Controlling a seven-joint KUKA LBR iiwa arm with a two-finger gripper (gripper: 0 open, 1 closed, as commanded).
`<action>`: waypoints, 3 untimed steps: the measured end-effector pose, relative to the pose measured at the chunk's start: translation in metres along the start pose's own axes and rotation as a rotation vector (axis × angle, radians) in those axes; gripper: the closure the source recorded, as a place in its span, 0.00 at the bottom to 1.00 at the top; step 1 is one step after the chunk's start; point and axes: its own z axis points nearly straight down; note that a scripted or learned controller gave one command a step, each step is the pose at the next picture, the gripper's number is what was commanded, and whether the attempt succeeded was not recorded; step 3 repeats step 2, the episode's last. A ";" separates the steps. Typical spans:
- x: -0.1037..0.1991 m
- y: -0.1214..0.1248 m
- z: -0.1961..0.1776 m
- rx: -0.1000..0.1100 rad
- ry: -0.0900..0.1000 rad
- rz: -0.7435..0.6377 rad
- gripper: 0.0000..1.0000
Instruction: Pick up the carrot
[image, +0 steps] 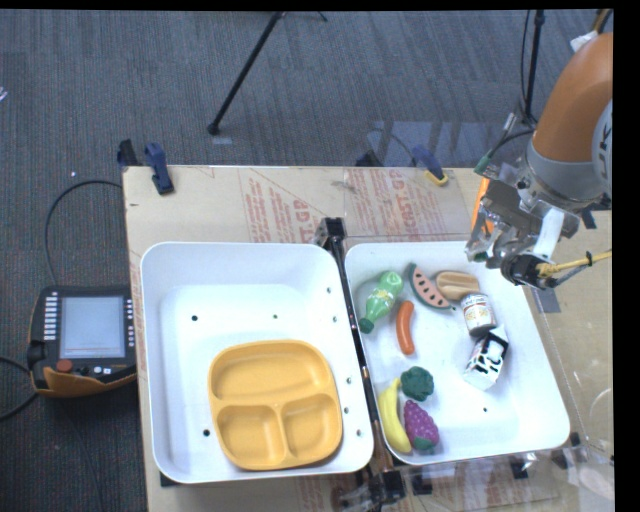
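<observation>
So the grey arm with the orange band comes in from the right, and its two-finger gripper (488, 238) hangs over the far right corner of the right shallow white bin (545, 400). It's well apart from everything in there. Honestly can't tell from here whether the gripper is spread or pressed together, and I can't see anything in it.

The small orange toy carrot (404, 327) lies in the right bin, near the wall it shares with the left bin. It's just beside a green plastic bottle-shaped toy (379, 298) on its left, with a red-and-green watermelon slice (428, 288) a bit past it. Next to the slice is a tan bread-roll toy (457, 284), then a little brown-lidded jar (479, 313) and a black-and-white carton (487, 360).

Closer to me in the same bin are a green broccoli floret (417, 382), a yellow banana (393, 415) and a purple bunch of grapes (421, 425), all bunched together.

The left shallow white bin (170, 300) holds a yellow plastic tray with three compartments (275, 403).
</observation>
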 end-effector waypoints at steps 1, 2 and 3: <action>0.030 -0.003 0.041 -0.017 0.003 -0.383 1.00; 0.089 -0.032 0.014 -0.019 0.007 -0.324 1.00; 0.089 -0.032 0.014 -0.019 0.007 -0.324 1.00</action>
